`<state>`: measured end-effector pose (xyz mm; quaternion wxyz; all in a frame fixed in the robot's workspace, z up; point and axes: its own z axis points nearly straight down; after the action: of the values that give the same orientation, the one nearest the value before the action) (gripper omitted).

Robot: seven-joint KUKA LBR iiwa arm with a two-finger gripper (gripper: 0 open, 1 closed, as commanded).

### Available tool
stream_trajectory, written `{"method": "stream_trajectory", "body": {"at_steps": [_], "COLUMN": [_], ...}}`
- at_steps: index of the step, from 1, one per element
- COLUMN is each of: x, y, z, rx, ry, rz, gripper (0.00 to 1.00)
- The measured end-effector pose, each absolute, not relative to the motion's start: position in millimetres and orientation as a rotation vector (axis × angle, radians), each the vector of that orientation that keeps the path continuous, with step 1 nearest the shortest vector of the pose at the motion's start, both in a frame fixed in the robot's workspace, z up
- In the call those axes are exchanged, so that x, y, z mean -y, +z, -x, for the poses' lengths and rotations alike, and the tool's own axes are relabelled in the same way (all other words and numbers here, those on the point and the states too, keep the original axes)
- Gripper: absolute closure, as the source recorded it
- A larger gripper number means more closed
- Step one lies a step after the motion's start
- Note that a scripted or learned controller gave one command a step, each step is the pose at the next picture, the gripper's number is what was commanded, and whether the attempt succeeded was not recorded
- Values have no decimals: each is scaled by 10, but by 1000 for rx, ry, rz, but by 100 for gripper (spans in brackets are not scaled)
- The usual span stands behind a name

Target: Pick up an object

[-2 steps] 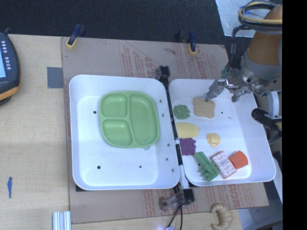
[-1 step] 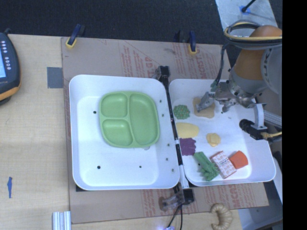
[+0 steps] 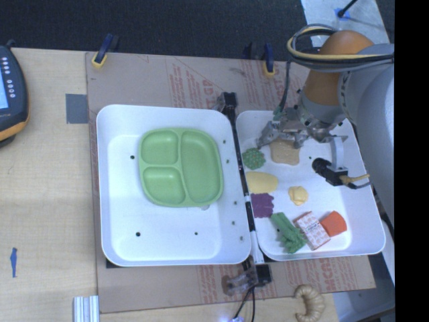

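My gripper (image 3: 285,134) low over far end of right bin (image 3: 365,247), fingers spread, nothing between them. Tan bread-like piece (image 3: 285,153) right beneath my tips — likeliest target, touching or just under, cannot tell which. Green broccoli-like piece (image 3: 253,157) just beside, toward left bin (image 3: 107,180). Yellow block (image 3: 261,182), small yellow lump (image 3: 298,194), purple piece (image 3: 262,205) nearer camera. Green divided plate (image 3: 181,166) well apart. Task barely begun — approach made, grasp and lift not yet done.
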<state>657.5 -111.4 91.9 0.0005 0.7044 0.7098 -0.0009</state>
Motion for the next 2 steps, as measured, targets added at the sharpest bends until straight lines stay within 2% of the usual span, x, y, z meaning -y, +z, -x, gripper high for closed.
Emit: {"method": "stream_trajectory", "body": {"at_steps": [1,2], "x": [1197,1335], "y": [1454,888], "z": [-6573,-6547], "rx": [-2222,-2228], "ry": [1,-11], "rz": [-2217,-2223], "gripper": [0,0]}}
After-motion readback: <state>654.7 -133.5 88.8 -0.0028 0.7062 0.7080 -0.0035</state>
